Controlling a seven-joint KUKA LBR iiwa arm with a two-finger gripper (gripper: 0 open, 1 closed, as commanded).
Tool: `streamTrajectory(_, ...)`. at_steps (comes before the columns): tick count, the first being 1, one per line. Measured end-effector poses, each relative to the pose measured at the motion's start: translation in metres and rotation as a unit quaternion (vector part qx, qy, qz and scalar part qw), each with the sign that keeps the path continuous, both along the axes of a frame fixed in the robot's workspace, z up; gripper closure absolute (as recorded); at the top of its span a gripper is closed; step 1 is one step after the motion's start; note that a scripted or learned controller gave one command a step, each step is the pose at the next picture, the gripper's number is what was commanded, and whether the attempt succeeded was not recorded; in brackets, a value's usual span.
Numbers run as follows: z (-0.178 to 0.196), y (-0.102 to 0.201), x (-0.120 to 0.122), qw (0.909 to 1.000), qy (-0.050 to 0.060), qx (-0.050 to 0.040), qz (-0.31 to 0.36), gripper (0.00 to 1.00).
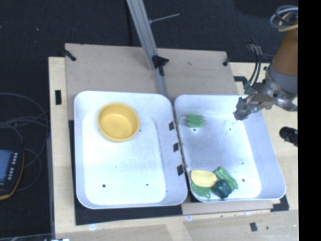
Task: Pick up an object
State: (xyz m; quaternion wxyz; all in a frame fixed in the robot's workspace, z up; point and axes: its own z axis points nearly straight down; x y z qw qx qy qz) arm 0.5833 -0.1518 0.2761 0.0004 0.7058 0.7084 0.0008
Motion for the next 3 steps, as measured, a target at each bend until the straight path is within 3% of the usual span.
streamTrajectory(1, 0.004, 0.055, 0.004, 1.0, 0.0, 0.0001, 0.0, 1.0)
streamTrajectory(3, -0.022, 0.154, 0.015, 1.0, 0.001, -0.0003, -0.001, 1.0)
